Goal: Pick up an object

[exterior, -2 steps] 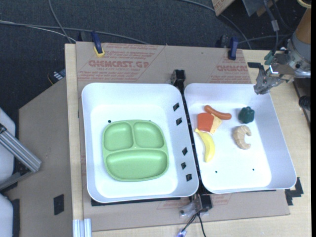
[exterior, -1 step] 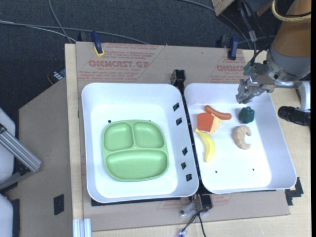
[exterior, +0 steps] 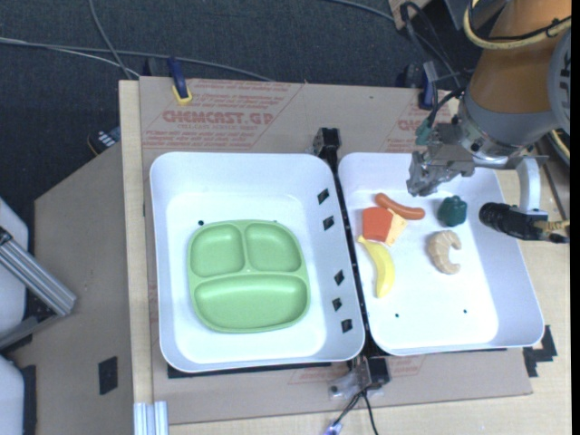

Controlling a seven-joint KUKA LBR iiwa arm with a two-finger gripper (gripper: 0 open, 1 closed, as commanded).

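2 white bins sit on the worktop; the end effector (exterior: 426, 185) hangs above the right bin (exterior: 471, 320), near the sausage (exterior: 400, 208); its opening cannot be told.

My arm (exterior: 517, 62) shows a fat, rounded orange band, smooth and a little glossy, with a pale grey shell beside it at the frame's right edge. A yellow-cream cable (exterior: 507, 27) loops around the top of the band, and a thin black one trails near it. Below the orange sits a silvery grey wrist ring (exterior: 497, 143). From it hangs my claw (exterior: 426, 181), a boxy block of dull grey metal with darker recesses and small fittings I can't make out. Thin dark wires run along its upper left side.
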